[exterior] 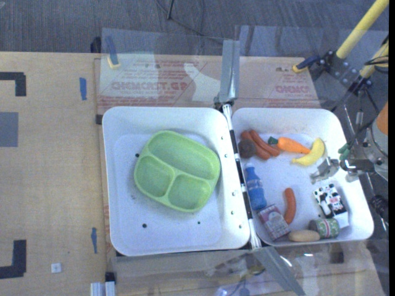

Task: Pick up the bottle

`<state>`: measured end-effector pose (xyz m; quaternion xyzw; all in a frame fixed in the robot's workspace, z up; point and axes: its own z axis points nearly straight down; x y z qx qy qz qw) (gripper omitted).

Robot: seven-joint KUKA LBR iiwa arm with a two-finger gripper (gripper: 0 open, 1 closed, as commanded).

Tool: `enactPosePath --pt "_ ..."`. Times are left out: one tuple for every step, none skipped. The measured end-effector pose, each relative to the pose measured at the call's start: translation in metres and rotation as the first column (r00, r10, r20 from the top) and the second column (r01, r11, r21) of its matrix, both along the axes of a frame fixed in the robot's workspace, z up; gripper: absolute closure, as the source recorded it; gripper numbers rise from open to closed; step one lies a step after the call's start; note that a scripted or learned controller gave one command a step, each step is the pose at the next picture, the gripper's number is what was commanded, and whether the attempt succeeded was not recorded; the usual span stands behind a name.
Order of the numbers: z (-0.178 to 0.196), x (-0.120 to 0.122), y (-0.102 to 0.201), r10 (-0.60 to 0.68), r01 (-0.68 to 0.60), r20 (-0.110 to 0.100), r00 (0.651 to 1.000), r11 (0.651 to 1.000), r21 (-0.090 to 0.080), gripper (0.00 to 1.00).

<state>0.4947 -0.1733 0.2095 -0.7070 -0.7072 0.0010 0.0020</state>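
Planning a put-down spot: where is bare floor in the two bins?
Left white bin: bare floor borders the green divided plate, widest in front. Right white bin: one open patch between blue plastic bottle, orange sausage and yellow banana; the front edge is crowded.

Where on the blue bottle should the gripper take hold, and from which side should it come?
Probably at mid-body, from straight above. The blue bottle lies flat, lengthwise along the right bin's left wall, so fingers should close across its width. The wall side looks tight; the gripper sits farther right.
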Motion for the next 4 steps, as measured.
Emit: enactPosePath --pt "-0.08 0.052 0.057 -0.084 0.084 -0.001 0.996 0.996 0.0 0.0" --pt "-0.119 0.008 0.071 0.041 -0.041 0.025 0.999 0.999 -0.015 0.0" --pt "-0.027 0.038 0.154 -0.163 0.163 0.001 0.987 0.987 -0.003 0.0" --pt "-0.028 0.001 0.201 -0.067 0.067 -0.003 0.998 0.998 -0.002 0.0"
